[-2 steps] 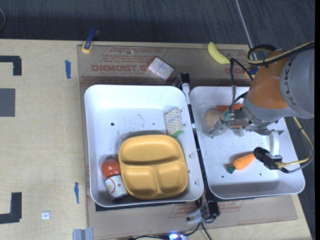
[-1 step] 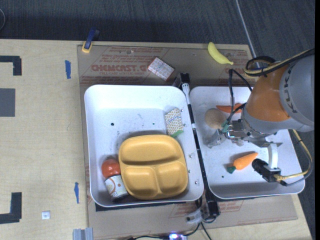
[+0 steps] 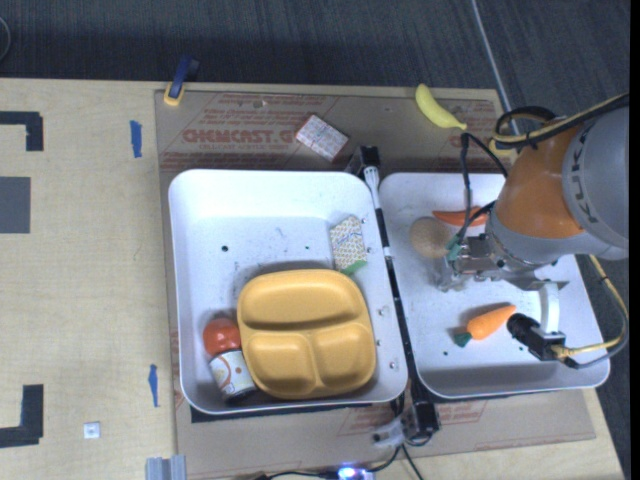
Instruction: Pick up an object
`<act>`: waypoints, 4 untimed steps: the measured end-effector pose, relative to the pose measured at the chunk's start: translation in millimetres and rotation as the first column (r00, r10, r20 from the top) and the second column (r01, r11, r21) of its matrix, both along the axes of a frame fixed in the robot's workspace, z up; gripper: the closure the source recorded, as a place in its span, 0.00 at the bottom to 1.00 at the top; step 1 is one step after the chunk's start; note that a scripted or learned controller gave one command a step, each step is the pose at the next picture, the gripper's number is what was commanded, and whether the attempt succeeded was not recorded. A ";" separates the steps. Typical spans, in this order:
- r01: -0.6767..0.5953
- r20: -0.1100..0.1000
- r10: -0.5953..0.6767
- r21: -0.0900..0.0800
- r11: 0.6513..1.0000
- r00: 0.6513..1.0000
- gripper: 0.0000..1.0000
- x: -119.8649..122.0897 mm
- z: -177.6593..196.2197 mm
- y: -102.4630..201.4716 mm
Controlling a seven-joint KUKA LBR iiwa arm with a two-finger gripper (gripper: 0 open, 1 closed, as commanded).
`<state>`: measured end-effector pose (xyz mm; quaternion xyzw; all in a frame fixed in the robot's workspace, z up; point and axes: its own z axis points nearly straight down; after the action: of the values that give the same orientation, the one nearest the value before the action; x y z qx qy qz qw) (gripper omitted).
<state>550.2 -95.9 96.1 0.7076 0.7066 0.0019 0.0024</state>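
My gripper hangs low over the middle of the right bin, reaching in from the right. Just up and left of it lies a round beige object, close to or touching the gripper; I cannot tell which. A toy carrot with a green end lies below and to the right of the gripper, apart from it. An orange-red piece pokes out beside the beige object, partly hidden by the arm.
The left bin holds a yellow compartment tray, a red-capped small bottle and a patterned packet. A yellow banana and a small patterned pad lie on the cardboard behind the bins. Cables run along the right bin's right side.
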 end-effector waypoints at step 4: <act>-0.003 -0.004 0.003 0.001 1.000 1.000 1.00 -69.9 88.8 85.3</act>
<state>480.3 -10.6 184.9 0.7065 0.7077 0.0009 0.0004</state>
